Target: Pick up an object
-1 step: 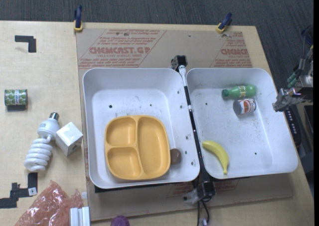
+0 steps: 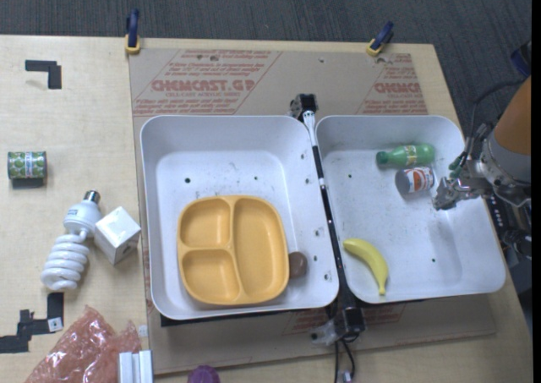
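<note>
The right bin holds a green bottle lying on its side near the back. A small can with a red label lies just in front of the bottle. A yellow banana rests near the bin's front left corner. My gripper hangs over the right side of this bin, just to the right of the can and close to it. Nothing shows in its grasp. The left bin holds a yellow divided plate, with a small brown object at the plate's right edge.
Left of the bins, the bench bears a spiral light bulb, a white cube, a small green can and a pink mesh bag. Two clamps pin the brown board at the back.
</note>
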### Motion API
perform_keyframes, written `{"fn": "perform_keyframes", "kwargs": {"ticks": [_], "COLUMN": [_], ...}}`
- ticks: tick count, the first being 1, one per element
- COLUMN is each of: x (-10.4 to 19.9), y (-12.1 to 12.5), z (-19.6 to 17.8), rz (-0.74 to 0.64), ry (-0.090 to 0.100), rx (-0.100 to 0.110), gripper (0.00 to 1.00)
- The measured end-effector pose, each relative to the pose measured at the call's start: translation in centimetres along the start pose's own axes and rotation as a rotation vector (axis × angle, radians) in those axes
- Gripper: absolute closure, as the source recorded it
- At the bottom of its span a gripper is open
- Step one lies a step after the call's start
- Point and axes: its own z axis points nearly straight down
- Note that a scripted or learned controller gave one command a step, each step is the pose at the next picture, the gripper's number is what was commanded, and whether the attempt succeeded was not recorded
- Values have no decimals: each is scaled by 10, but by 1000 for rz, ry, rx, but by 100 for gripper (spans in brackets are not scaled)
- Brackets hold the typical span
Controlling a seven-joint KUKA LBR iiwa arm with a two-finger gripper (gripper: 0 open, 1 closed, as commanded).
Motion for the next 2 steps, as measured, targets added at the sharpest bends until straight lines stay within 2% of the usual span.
{"fn": "perform_keyframes", "kwargs": {"ticks": [1,2], "x": [-5,59], "y": [38,104], "z": [39,42], "rz": [-3,-3], "ry": [-1,3], "rx": [-1,15], "gripper": [0,0]}}
